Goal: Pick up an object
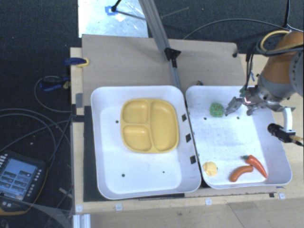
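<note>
Camera view: hand (242,109) beside green ball (217,109)

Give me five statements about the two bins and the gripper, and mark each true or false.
1. The yellow divided plate lies in the left bin. True.
2. The green object sits in the left bin. False: it lies in the right bin.
3. The gripper holds the green object. False: it is beside it, with nothing between its fingers.
4. The orange sausage lies near the right bin's front edge. True.
5. The small yellow object rests on the plate. False: it lies in the right bin.
</note>
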### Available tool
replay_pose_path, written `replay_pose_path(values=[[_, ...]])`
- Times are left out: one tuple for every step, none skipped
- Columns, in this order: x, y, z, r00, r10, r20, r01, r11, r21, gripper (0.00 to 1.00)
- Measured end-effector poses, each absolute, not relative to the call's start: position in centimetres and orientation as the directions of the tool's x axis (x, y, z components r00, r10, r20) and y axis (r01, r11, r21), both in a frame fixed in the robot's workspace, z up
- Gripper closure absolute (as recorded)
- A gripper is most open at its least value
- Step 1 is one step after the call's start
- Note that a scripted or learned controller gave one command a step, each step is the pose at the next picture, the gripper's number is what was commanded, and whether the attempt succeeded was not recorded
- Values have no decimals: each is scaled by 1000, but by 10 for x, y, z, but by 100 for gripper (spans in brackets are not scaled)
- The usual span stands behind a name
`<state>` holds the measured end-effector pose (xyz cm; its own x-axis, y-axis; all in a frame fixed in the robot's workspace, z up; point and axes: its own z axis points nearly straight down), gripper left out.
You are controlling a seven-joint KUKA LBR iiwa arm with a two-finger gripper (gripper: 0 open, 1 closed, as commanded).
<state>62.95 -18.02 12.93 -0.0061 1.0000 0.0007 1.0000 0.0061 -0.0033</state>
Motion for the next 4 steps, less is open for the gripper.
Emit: replay_pose_path(values=[[629, -180, 89, -5, 1000, 0, 1000, 5, -2, 0], [631, -180, 103, -7, 1000, -2, 1000, 7, 5, 100], [637, -185, 149, -6, 1000, -2, 1000, 6, 7, 100], [639, -186, 204, -8, 1000, -2, 1000, 8, 9, 100]])
